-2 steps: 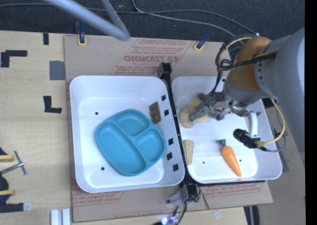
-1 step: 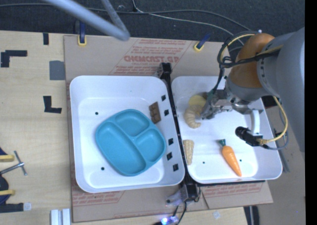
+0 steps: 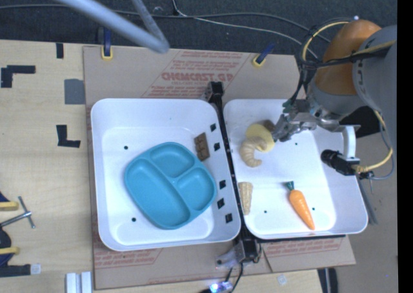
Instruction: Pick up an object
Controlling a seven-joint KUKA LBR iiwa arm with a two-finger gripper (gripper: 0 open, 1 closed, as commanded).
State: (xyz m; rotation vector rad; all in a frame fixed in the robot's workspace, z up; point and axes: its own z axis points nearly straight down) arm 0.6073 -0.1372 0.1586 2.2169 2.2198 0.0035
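One toy croissant (image 3: 256, 142) lies in the right bin (image 3: 335, 221), with the claw (image 3: 284, 128) touching its three o'clock edge. I cannot tell the claw's state. Nothing looks lifted yet; grasping and raising remain.

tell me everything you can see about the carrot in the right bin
The carrot looks like a small plastic toy: a smooth orange cone with a short green stub at its thick end. It lies flat on the floor of the right bin, toward the near right part, tilted so the green top points up-left and the tip points down-right, close to the bin's front wall. Nothing touches it; the gripper is farther back, beside the pale croissant-like piece.
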